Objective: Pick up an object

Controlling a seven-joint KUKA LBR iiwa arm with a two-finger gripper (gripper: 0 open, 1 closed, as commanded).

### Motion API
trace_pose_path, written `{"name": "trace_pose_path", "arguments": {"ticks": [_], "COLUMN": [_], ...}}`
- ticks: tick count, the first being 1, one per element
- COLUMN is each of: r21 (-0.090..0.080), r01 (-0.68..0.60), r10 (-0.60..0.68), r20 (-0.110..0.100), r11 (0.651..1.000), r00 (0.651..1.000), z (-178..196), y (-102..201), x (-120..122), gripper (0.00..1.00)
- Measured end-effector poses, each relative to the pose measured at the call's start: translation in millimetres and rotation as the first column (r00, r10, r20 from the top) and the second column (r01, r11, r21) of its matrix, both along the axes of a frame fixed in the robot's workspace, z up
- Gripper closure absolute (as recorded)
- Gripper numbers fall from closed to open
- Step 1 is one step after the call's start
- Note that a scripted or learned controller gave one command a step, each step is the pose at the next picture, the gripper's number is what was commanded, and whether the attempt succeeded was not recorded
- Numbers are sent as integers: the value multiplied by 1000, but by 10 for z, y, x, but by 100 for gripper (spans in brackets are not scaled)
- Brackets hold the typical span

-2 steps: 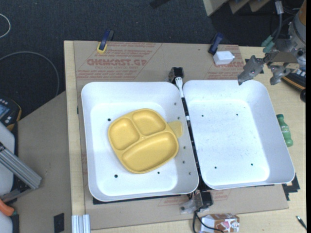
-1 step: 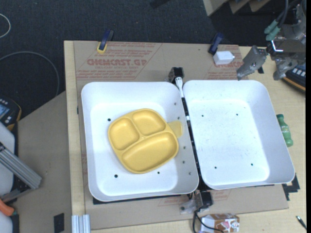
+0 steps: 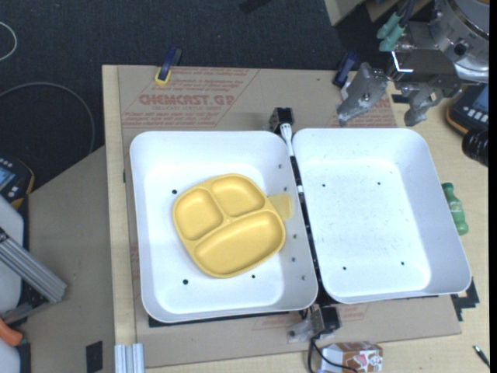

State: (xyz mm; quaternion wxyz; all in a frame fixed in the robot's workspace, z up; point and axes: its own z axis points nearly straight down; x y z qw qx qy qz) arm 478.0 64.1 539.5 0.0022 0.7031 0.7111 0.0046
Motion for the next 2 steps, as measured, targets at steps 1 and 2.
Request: {"name": "trace_pose_path", "arguments": {"ticks": [1,2], "r21": [-3,-6], "r01": [10,11], "r10": [-10,-11], "r20": [-3,-21], "r11": [1000,1000], "r00": [1000,1000], "z": [70,-938], "y": [-50,77], "x": [21,5], "gripper": [100,100]}}
